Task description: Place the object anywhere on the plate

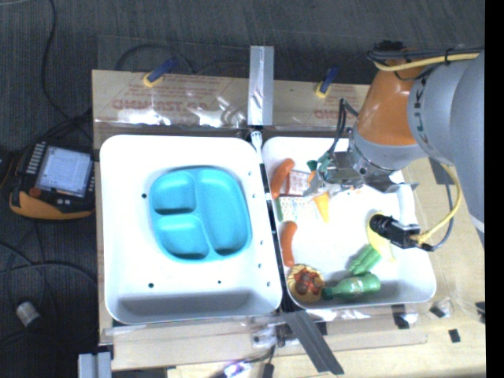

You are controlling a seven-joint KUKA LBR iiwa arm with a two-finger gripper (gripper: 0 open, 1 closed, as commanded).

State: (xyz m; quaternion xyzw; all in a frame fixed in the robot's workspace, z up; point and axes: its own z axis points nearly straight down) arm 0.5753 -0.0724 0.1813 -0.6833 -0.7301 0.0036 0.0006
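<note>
Arm over the right bin, plate in the left

We read partial "KUK" lettering on the arm (441, 101). The blue plate (197, 211) lies in the left bin (118, 290); the right bin (409, 286) holds sausages (288, 239), a small box (291, 208), green vegetables (358, 278) and a cone (322, 205) just below the gripper (335, 170), whose grip we cannot tell.
</note>
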